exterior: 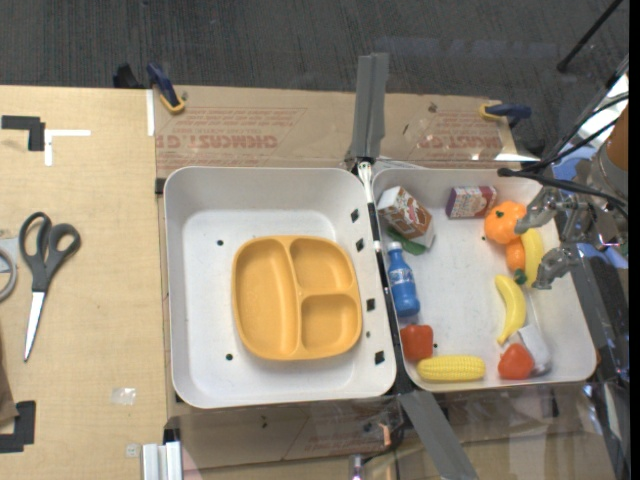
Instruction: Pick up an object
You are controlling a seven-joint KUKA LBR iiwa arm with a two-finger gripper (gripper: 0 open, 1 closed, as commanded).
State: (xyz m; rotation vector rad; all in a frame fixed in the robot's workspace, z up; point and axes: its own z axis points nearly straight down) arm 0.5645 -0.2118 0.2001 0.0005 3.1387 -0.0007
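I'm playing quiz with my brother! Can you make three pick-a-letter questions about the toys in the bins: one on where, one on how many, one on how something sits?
1. Where is the yellow tray?
A. left bin
B. right bin
C. on the scissors

2. How many bananas are in the right bin?
A. none
B. two
C. five

3. How does the blue bottle sit?
A. lying in the right bin
B. standing on the tray
C. hanging from the gripper

Answers:
1. A, the tray lies in the left bin.
2. B, one banana lies by the tomato and another banana sits beside the orange.
3. A, the bottle lies flat along the bin's left wall, far from the gripper.
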